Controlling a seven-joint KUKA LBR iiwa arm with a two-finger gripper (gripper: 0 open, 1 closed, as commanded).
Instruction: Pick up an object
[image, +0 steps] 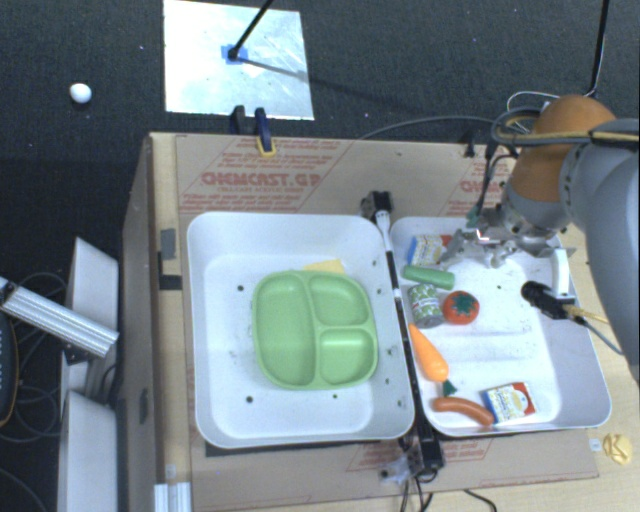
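- A grey arm (600, 180) with an orange band reaches in from the right, its end effector (477, 250) over the far end of the right bin (570, 370).
- The end effector stands open, its two prongs splayed, with nothing between them.
- The pickable items all lie loose, most of them crowded along the right bin's left side.
- A small packet (425, 248) sits in the bin's far left corner, just beside the end effector.
- A green cucumber-like piece (428, 274) lies on its side just in front of the packet.
- A can (425, 305) and a tomato (460, 308) sit side by side, near the middle of the bin's left side.
- A carrot (429, 354) lies along the left wall, closer to the near end.
- A sausage (460, 408) rests at the near edge, with a red-topped carton (510, 402) just to its right.
- The left bin (225, 290) holds a green divided plate (315, 328); a yellow piece (325, 267) peeks out from behind its far rim.
- Both bins rest side by side on a bench (260, 175) covered by a brown sheet with red lettering.
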